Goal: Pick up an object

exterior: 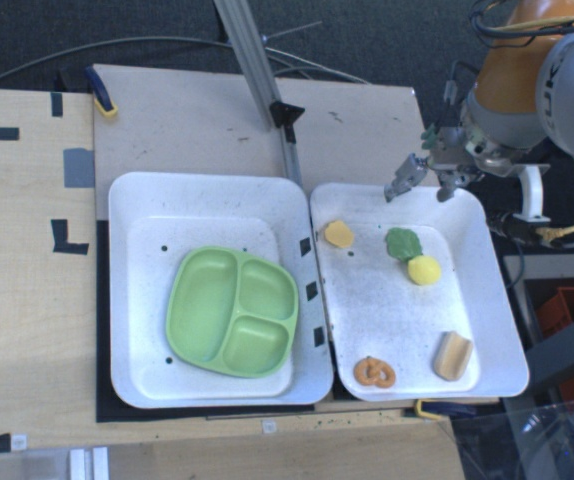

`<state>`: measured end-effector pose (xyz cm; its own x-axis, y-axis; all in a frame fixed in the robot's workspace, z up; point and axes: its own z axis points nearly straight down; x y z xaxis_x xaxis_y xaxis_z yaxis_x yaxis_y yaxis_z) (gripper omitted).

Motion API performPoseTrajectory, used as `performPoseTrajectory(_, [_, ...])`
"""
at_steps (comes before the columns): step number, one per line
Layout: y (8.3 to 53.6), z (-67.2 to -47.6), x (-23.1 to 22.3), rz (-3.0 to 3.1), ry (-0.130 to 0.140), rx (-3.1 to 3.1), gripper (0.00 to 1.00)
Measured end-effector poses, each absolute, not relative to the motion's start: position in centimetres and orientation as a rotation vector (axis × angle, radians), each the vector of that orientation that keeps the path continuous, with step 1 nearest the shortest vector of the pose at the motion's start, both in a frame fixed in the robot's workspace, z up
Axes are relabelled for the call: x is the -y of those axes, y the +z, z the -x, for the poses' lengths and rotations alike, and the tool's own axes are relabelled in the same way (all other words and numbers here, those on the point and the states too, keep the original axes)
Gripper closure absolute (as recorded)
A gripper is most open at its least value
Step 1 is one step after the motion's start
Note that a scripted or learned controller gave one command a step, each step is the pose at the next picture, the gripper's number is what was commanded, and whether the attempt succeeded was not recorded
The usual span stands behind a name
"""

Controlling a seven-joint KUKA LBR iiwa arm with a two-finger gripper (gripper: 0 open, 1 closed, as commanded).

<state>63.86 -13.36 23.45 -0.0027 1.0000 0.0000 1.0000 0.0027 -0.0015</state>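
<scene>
1. Bench [27, 298]: light wood surface carrying dark tape marks at the left; a grey board [197, 118] lies behind the bins, with dark flooring and cables beyond it.
2. Metal post [252, 58]: rises at a slant from the back edge between the two bins.
3. Left bin [132, 208]: shallow and white, holding a green divided plate [232, 311] with three compartments.
4. Right bin [497, 318]: shallow and white, holding five small objects.
5. Yellow piece [339, 234]: near the bin's back left corner.
6. Green leafy object [403, 243]: touching the yellow ball [424, 270] just in front of it.
7. Pretzel [374, 372]: at the front edge, lying flat.
8. Tan block [452, 355]: at the front right; its long axis runs roughly front to back, tilted slightly to the right at the far end.
9. Gripper [423, 185]: above the back rim of the right bin, its two fingers spread apart and gripping nothing.
10. Relation to the gripper: the green leafy object and yellow ball lie nearest, just in front of the fingertips; the yellow piece is off to the left; the pretzel and tan block are well apart at the bin's front.
</scene>
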Motion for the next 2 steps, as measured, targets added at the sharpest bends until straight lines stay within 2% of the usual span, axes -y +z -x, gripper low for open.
performPoseTrajectory(1, [23.4,-63.9,13.4,2.217,0.002,2.224,0.0])
performPoseTrajectory(2, [19.0,-64.1,13.3,2.216,0.007,2.222,0.0])
